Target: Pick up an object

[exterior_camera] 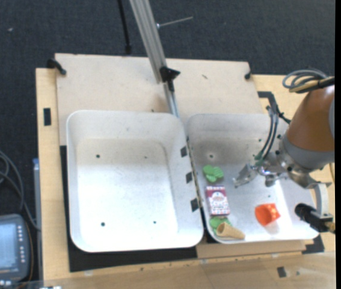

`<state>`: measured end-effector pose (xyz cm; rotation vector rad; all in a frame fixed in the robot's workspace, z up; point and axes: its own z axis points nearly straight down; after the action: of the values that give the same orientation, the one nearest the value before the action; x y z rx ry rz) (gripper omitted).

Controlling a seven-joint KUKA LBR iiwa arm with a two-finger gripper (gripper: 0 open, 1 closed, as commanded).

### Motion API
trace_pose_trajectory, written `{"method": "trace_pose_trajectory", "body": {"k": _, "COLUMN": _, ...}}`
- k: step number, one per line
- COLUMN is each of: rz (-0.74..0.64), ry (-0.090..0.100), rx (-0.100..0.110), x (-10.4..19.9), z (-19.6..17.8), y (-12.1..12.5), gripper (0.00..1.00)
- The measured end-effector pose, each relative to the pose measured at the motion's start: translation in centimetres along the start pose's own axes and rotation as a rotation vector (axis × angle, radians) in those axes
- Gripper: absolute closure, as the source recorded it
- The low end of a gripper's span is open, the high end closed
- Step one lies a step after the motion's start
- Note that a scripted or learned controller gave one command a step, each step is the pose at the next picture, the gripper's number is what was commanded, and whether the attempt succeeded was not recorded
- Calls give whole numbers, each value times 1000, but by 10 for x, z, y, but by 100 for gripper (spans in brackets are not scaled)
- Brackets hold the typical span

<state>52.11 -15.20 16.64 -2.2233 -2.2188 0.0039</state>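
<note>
In the right bin (230, 125), a green object (213, 174) lies near the left wall, with a maroon carton (218, 201) just below it and a tan cone (230, 231) at the bottom rim. The gripper (243, 177) hovers just right of the green object, empty, its state impossible to tell. An orange cup (267, 214) sits farther right, below the gripper.

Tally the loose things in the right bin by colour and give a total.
Green: 1, the green piece
Purple and white: 1, the small box
Orange: 1, the orange cup
Tan: 1, the cone
Total: 4
</note>
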Motion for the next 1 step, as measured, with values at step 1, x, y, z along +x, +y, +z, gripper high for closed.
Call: {"method": "trace_pose_trajectory", "body": {"k": 1, "rz": 0, "ry": 0, "rx": 2, "x": -1, "z": 63, "y": 0, "gripper": 0}}
